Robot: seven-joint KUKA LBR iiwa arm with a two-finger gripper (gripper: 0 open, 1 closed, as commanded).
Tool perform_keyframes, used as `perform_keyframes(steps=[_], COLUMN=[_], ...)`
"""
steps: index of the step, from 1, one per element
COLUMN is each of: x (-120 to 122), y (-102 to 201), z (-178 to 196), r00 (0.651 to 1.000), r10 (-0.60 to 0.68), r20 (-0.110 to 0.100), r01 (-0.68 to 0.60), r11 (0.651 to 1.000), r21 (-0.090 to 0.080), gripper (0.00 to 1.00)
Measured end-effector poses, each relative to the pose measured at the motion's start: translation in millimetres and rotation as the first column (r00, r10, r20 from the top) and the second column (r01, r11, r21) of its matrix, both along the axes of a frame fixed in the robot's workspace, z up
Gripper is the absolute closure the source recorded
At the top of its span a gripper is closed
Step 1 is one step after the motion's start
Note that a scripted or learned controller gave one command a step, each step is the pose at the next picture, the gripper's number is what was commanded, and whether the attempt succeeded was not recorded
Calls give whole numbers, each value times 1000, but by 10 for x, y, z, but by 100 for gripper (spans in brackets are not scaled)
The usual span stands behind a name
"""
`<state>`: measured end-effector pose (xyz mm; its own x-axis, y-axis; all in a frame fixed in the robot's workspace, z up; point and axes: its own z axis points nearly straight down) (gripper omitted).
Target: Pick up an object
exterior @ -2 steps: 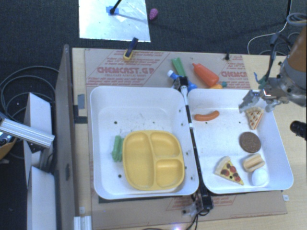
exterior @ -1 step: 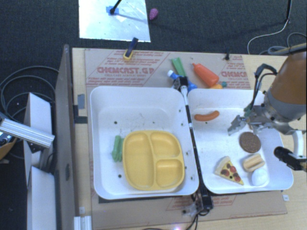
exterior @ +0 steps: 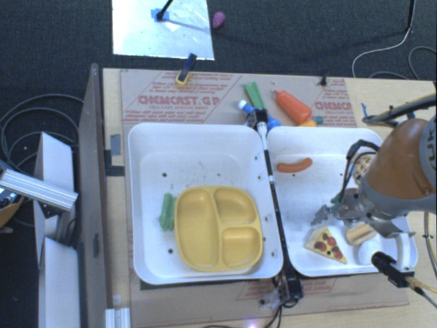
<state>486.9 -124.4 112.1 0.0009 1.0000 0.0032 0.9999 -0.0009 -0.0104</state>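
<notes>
The word "CHEMCAST GP" is printed in red on the board (exterior: 205,91) under the bins (exterior: 205,142), read behind the left bin. The same lettering is partly seen behind the right bin, cut off by the carrot (exterior: 292,106).

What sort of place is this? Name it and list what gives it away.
Likely a robotics lab's grasping test bench. A robot arm reaches over two white bins holding toy food: a pizza slice, a sausage and a yellow tray. Loose cables lie on dark carpet beside it.
</notes>
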Motion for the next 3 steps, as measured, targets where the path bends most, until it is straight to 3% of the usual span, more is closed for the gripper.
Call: perform_keyframes(steps=[1, 2, 3], x=[629, 222, -14], y=[255, -309, 139], z=[612, 895, 386], r00=[1000, 1000, 1000], r10=[9, -4, 6], r20=[20, 13, 7], r01=[-9, 4, -6], r11=[1000, 1000, 1000], r21=[-4, -6, -1], gripper=[0, 0, 0])
